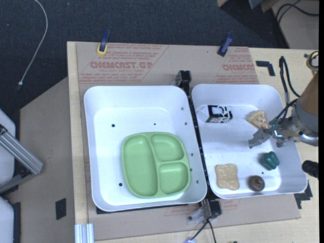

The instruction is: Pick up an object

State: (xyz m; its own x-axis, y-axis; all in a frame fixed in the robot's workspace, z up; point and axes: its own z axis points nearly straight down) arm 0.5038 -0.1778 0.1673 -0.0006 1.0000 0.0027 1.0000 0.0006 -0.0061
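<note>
In the right bin lie several small objects. A black-and-white item rests near the back left, and a tan wedge sits to its right. Toward the front are a teal lump, a tan bread slice and a brown round piece. My gripper hangs over the bin's right half, just above the teal lump and below the tan wedge. Its fingers are spread apart, open, with nothing between them.
The left bin holds a green divided plate. A black clamp sits at the back where the two bins meet. The grey arm comes in over the right bin's right wall.
</note>
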